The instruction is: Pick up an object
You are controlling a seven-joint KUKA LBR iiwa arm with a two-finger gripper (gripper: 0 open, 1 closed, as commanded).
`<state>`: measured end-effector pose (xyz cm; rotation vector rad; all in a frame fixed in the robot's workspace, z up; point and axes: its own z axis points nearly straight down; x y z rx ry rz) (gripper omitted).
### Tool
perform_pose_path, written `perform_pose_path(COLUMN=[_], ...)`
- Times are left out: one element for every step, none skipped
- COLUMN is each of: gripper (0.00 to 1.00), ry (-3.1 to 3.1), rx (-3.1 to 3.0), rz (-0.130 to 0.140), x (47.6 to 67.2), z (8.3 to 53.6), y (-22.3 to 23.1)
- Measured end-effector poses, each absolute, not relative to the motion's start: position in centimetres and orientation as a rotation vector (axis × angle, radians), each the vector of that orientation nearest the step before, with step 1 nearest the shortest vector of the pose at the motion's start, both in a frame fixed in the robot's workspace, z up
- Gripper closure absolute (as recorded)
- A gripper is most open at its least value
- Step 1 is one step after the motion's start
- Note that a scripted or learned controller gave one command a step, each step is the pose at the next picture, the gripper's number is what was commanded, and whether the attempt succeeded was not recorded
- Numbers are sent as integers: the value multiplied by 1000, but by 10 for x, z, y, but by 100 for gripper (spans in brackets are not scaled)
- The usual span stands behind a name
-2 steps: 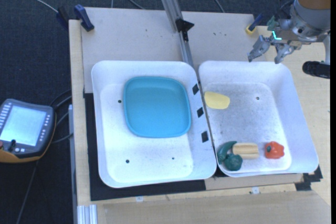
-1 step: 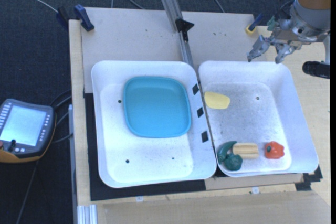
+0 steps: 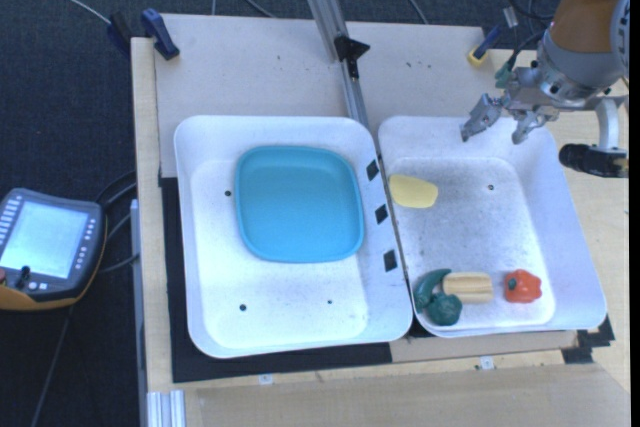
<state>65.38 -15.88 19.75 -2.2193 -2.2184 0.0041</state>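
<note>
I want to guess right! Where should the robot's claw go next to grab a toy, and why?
Probably toward the yellow piece. The gripper hangs open over the right bin's far rim holding nothing, and that piece lies alone, closest to it.

no readable text, labels, brands or numbers anywhere

Two bins side by side on bench (image 3: 250,45); plate (image 3: 298,203) in left bin (image 3: 200,315); in right bin (image 3: 570,215), pale lump (image 3: 413,191) by left wall; pepper (image 3: 437,298), block (image 3: 468,287), tomato (image 3: 521,286) rowed along front; gripper (image 3: 498,123) above rear rim.
</note>
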Motion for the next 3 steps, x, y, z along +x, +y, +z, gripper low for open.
perform_pose_path(gripper=[0, 0, 100], ry=[-2220, -2220, -2223], rx=[-2219, -2219, -2222], rz=[3, 3, -2], x=[648, 647, 648], z=[148, 95, 109], y=[-150, -150, -150])
